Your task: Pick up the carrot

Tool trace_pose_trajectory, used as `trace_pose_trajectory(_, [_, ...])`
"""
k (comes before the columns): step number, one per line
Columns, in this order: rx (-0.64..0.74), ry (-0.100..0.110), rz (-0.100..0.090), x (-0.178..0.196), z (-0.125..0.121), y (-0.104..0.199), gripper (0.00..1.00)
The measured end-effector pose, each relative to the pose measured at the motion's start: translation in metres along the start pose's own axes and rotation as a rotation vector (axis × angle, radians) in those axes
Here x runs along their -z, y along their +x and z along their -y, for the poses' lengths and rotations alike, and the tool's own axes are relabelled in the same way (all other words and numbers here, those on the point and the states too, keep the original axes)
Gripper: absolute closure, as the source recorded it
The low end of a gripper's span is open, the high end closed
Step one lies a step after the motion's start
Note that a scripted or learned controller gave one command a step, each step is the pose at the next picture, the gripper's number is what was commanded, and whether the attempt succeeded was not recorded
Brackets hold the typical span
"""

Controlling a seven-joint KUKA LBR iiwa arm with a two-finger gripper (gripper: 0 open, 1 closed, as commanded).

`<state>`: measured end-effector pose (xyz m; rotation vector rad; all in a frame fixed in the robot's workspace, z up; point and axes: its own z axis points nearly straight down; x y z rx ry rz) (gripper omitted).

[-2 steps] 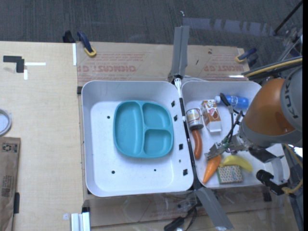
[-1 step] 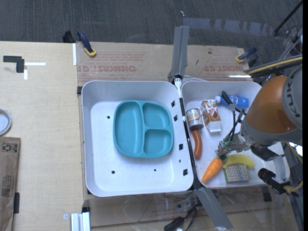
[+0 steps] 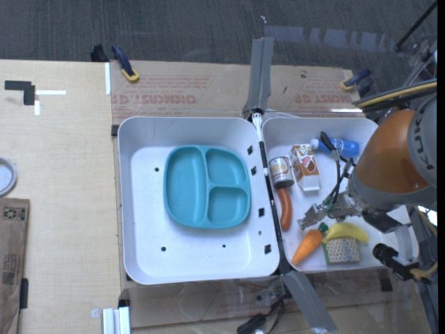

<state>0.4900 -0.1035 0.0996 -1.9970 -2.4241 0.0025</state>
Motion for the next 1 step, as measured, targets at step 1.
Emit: trace_pose_trajectory(1, [-0.064,0.000,0.001,0.0915,-0.0434,0.0184,0.00])
